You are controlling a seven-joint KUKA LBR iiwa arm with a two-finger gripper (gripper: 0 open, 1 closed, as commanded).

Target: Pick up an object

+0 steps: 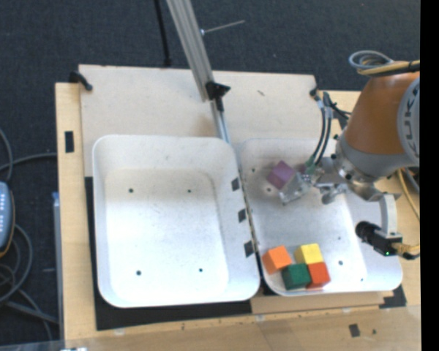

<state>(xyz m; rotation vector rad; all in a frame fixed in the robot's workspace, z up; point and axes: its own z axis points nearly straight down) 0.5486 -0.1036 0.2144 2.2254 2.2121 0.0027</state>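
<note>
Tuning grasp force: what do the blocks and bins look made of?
Blocks, the purple one and the orange one: likely painted wood or foam, matte, flat colour, crisp edges. Right bin and left bin: probably moulded plastic, matte white, rounded corners, scuffed floors.

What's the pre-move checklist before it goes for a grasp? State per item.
1. Target in reach: purple block lies in the right bin, right beside the gripper. Ok.
2. Block between the fingers: cannot tell, the view is too blurred there.
3. Space around target: purple block sits apart from the others. Ok.
4. Other blocks: orange block, yellow block, green block and red-orange block are packed touching at the bin's near edge; harder picks. Not ok.
5. Cables hang near the wrist, above the bin. Cannot tell if they snag.
</note>
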